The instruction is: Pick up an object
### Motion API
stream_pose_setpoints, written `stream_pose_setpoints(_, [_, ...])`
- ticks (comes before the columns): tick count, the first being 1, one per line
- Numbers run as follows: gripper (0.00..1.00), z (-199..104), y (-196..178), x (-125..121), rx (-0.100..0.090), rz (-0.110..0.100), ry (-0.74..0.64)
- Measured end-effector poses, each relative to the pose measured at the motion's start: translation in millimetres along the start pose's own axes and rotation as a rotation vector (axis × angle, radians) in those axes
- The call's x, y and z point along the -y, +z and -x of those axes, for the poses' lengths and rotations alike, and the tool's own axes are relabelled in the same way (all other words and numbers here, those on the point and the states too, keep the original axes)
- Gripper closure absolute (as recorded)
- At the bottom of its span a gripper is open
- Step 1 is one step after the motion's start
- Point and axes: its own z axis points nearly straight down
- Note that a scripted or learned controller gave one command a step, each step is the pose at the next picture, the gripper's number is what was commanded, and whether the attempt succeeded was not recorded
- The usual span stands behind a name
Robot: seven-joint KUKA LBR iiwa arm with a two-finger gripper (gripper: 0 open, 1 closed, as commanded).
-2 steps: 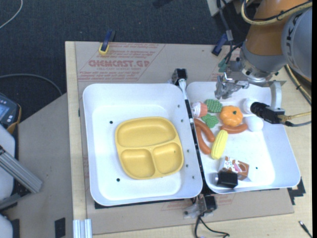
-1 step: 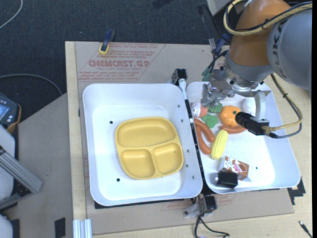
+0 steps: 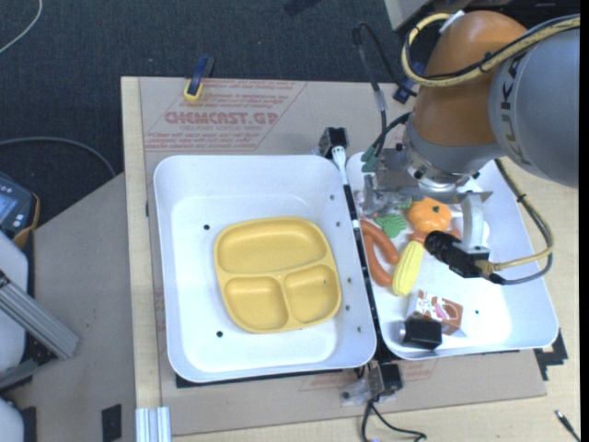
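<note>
- Two white bins are seen side by side: the left bin [image 3: 184,247] bears a yellow divided plate [image 3: 274,273]; the right bin [image 3: 529,311] bears a cluster of small toy foods.
- The gripper [image 3: 388,196] is lowered at the upper left of the right bin, under the arm's orange band [image 3: 465,49]; how wide it stands, and whether anything is held, cannot be told.
- At about 4 o'clock from the gripper an orange fruit [image 3: 429,215] lies; at 6 o'clock, an orange carrot-like piece [image 3: 375,250]; beyond, toward 5 o'clock, a yellow corn cob [image 3: 408,266].
- A green piece [image 3: 392,224] lies just below the gripper, partly covered.
- The toys are judged light, stiff and smooth, so slipping is likely; the corn cob would best be taken across its narrow middle, the round fruit across its widest part.
- A small printed packet [image 3: 438,309] and a black block [image 3: 423,331] lie at 5 o'clock, nearer the front rim; what they are cannot be made out.
</note>
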Motion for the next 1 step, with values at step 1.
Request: stream_pose_setpoints(1, [1.00, -48.9, 1.0, 39.2, 0.000, -0.001, -0.002])
